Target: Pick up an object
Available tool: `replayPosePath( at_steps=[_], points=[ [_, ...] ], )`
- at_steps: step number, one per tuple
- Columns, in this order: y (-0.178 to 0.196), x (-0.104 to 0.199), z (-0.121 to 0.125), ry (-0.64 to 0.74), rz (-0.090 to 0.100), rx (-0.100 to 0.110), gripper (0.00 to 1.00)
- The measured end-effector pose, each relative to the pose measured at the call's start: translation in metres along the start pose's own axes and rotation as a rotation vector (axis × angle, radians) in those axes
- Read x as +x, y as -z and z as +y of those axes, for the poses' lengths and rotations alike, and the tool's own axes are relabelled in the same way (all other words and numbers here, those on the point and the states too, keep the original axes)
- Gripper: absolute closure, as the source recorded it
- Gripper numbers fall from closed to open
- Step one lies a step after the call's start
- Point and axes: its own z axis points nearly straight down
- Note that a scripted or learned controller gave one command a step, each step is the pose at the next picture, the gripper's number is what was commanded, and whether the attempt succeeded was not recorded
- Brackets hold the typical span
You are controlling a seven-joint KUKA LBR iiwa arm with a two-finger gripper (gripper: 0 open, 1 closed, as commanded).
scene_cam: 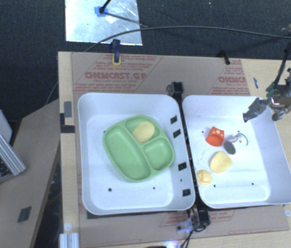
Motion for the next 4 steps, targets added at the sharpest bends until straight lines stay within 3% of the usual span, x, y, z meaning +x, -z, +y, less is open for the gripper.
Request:
replayPosePath(
  at_steps=[2, 3, 4],
  points=[
    [-0.089, -0.012, -0.007, -0.002, 0.001, 0.004, 0.00],
    [-0.142, -0.016, 0.002, -0.002, 0.001, 0.003, 0.00],
    [-0.128, -0.017, 0.003, -0.002, -0.001, -0.002, 1.00]
  ],
)
